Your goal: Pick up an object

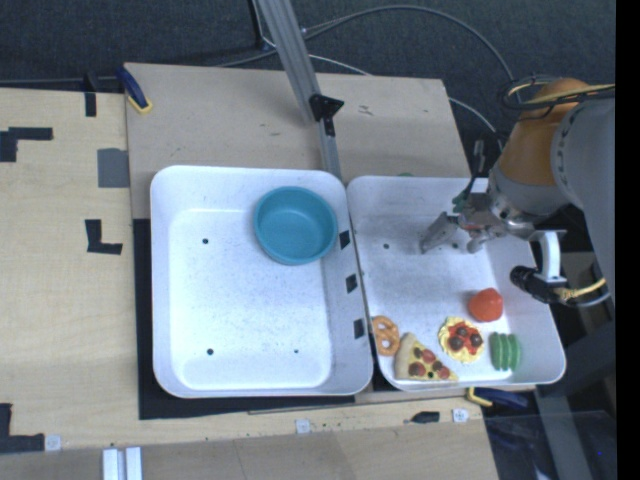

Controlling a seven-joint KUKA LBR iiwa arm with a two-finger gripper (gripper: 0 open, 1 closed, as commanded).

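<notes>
My gripper (452, 240) hangs over the upper middle of the right bin (400, 278), its two grey fingers spread open with only bare bin floor between them. A red tomato (486, 304) lies below and right of it. Along the bin's front edge sit a pretzel (384, 334), a pizza slice (421, 360), a small round pizza (462, 339) and a green vegetable (505, 351). All of these are well apart from the fingers.
A blue bowl (294, 224) rests at the top right of the left bin (240, 338). A slanted metal pole (300, 63) ends at the bins' shared top edge. The arm's orange band (530, 143) is at the right.
</notes>
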